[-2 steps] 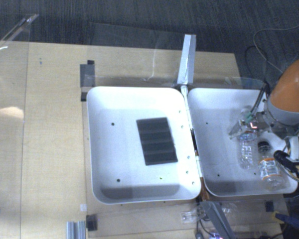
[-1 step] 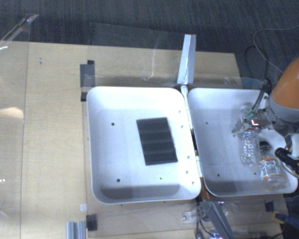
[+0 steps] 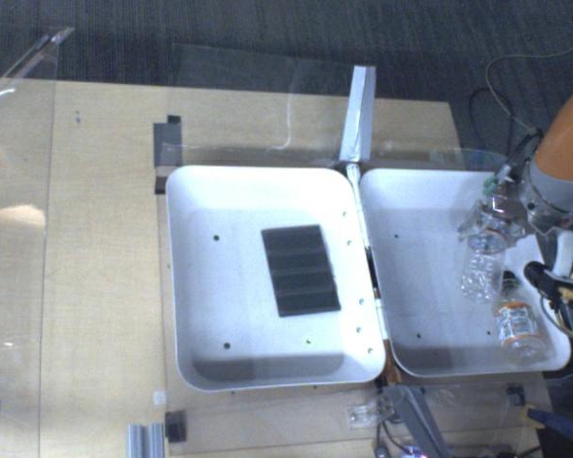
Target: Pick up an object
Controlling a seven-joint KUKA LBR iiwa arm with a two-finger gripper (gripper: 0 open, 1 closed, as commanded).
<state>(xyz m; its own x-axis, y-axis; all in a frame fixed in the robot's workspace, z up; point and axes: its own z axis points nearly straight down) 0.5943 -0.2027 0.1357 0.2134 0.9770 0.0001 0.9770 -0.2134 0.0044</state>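
Note:
A black ribbed rectangular pad (image 3: 301, 269) lies flat in the middle of the left bin (image 3: 191, 256). In the right bin (image 3: 411, 284), a clear plastic bottle (image 3: 479, 260) lies near the right side. A smaller clear bottle with an orange label (image 3: 518, 324) rests close to the front right corner. My gripper (image 3: 497, 201) reaches in from the right, just above the top end of the clear bottle. The arm's grey body and orange band (image 3: 568, 146) hide part of the bin's right edge.
A metal strip (image 3: 358, 113) rises behind the join between the two bins. Dark cables (image 3: 549, 289) hang by the right bin's right rim. Clear plastic sheeting covers the bench on the left.

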